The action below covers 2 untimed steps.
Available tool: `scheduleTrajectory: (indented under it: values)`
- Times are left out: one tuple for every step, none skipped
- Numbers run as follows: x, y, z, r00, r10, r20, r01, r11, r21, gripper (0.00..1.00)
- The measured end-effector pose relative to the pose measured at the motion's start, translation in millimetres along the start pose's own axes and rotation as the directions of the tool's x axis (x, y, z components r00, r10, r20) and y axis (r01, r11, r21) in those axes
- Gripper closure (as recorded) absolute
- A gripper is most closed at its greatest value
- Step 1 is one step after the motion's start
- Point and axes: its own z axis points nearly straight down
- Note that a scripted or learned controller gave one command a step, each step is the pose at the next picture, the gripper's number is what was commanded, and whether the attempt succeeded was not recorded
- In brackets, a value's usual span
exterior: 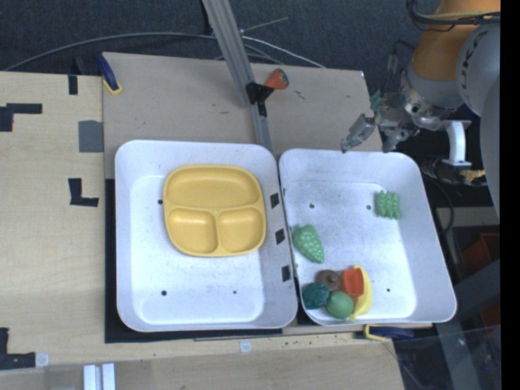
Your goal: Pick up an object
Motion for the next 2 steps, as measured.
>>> scheduleTrajectory:
  values:
    - [0,0,0,1.000,0.001,0.001,-0.001,1.000,0.000,0.00]
    - [7,-9,56,1.000,0.001,-0.001,-0.001,1.000,0.006,0.00]
